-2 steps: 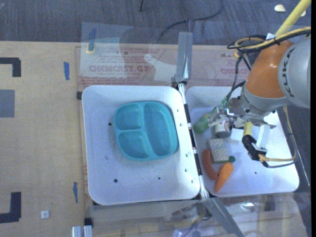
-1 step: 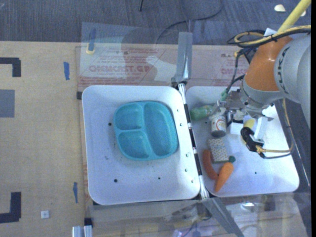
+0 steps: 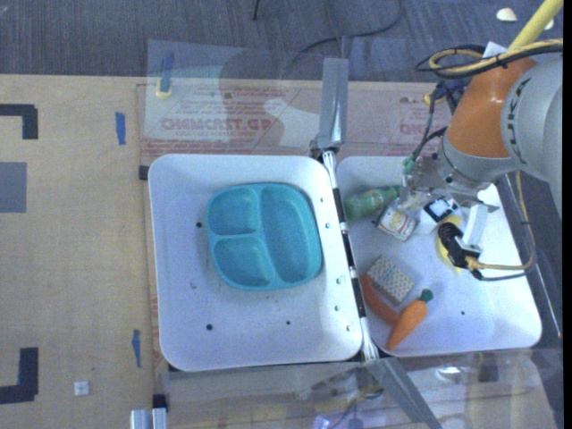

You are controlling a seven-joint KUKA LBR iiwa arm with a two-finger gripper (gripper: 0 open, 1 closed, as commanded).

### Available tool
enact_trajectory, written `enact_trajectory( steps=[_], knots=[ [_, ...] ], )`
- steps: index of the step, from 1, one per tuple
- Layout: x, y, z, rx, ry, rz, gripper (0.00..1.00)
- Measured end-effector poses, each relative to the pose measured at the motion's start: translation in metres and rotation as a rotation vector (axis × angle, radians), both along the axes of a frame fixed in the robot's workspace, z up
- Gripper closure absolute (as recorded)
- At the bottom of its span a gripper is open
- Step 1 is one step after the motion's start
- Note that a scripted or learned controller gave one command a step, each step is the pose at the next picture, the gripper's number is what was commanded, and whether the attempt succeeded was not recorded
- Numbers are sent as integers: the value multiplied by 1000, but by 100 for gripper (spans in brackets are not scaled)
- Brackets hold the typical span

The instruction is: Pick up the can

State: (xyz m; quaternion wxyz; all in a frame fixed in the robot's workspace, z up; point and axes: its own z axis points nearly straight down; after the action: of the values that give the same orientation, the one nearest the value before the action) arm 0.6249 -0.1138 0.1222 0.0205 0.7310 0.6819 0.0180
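Spanning the lower view, the tan worktop [image 3: 71,266] meets dark grey carpet [image 3: 107,12] at its far edge and carries two white bins side by side. The left bin [image 3: 179,329] holds a blue divided plate [image 3: 265,235]. The right bin [image 3: 509,315] holds the remaining items. The grey arm [image 3: 523,123] enters from the right of this bin, its jaws [image 3: 413,195] lowered over the bin's upper part; their spread cannot be told. The can [image 3: 398,221] lies directly beneath the jaws, touching or nearly so. A green bottle [image 3: 368,203] lies left of the can, a carrot [image 3: 407,320] below it.
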Motion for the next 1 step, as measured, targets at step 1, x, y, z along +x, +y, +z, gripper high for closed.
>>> enact_trajectory(
  steps=[1],
  knots=[
    [0,0,0,0,1,0,0]
  ],
)
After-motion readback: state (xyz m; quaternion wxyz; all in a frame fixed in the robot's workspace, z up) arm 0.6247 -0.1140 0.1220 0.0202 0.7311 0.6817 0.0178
